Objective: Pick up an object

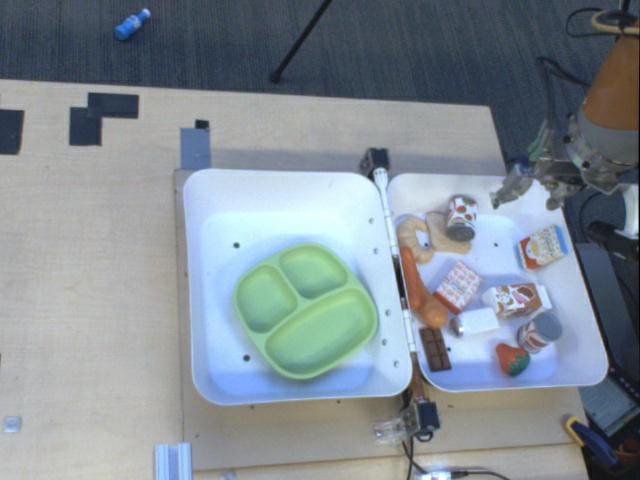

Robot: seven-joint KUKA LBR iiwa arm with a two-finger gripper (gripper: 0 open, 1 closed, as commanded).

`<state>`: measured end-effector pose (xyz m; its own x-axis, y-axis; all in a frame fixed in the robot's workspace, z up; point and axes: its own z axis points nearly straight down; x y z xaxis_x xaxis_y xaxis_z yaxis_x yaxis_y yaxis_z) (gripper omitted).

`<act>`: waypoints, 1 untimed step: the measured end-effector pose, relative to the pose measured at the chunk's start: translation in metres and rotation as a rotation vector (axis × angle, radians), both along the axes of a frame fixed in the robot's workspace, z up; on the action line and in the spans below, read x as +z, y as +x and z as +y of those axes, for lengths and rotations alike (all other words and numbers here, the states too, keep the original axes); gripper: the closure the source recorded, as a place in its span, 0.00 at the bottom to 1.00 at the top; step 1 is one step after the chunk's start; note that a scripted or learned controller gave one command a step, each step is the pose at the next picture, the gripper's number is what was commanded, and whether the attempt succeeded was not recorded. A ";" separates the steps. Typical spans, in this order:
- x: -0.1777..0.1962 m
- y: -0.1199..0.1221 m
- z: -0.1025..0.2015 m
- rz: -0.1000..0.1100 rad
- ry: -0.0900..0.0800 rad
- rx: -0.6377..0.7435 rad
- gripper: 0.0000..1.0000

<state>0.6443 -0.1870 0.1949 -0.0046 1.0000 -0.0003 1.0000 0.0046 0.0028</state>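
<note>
The right bin (590,363) holds several small items: a tin can (460,218), a bread ring (412,236), an orange carrot (415,286), a pink checked box (458,286), an orange juice carton (545,248), a brown and white carton (515,300), a white block (478,321), a chocolate bar (433,348), a strawberry (512,360) and a small can (540,334). My gripper (530,190) hangs over the bin's far right corner, above and right of the tin can. Its fingers stand open with nothing between them.
The left bin (210,268) carries a green divided plate (305,310). A ridge (392,268) separates the two bins. The arm with its orange band (612,93) comes in from the upper right. Cables lie at the right edge of the bench.
</note>
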 end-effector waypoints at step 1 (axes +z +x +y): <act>-0.058 -0.029 0.050 0.002 0.001 0.002 0.00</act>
<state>0.6151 -0.1369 0.1365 -0.0063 1.0000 0.0010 1.0000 0.0063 0.0011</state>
